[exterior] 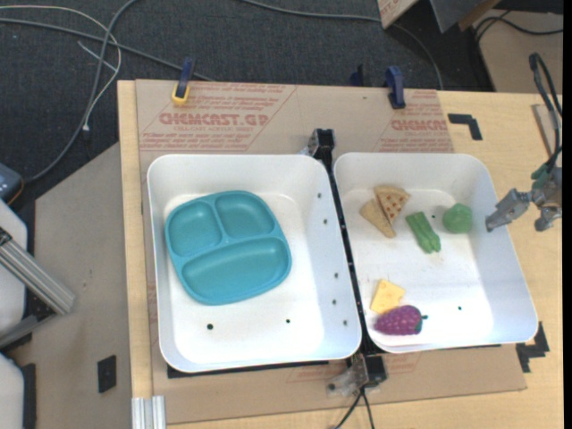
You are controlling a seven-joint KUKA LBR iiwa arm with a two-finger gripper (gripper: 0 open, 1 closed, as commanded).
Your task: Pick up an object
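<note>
At the right edge of the frame, level with the upper half of the right bin (500, 239), the gripper (527, 211) sits just outside the bin's right wall, over the bench. One grey finger (506, 211) juts left toward the rim; a second part lies near the frame edge. The jaws look spread, though how far cannot be told at this size, and nothing lies between them.

Progress: no object is lifted, so the pick is not yet begun. All candidates lie on the floor of the right bin. In its upper part, from left to right: a tan wedge (384, 208), a green pepper (424, 231), and a round green piece (458, 218). Near the lower left corner: a yellow cheese wedge (387, 295) touching purple grapes (399, 320). The left bin (170, 329) holds only a teal plate (229, 245).

Clearance: the round green piece is nearest the gripper, with bare floor between it and the right wall, and stands a little apart from the pepper. The lower right of the bin is open floor. The cheese and grapes crowd each other and the divider between the bins, leaving little finger room there. Reaching any object requires crossing the raised right rim.
</note>
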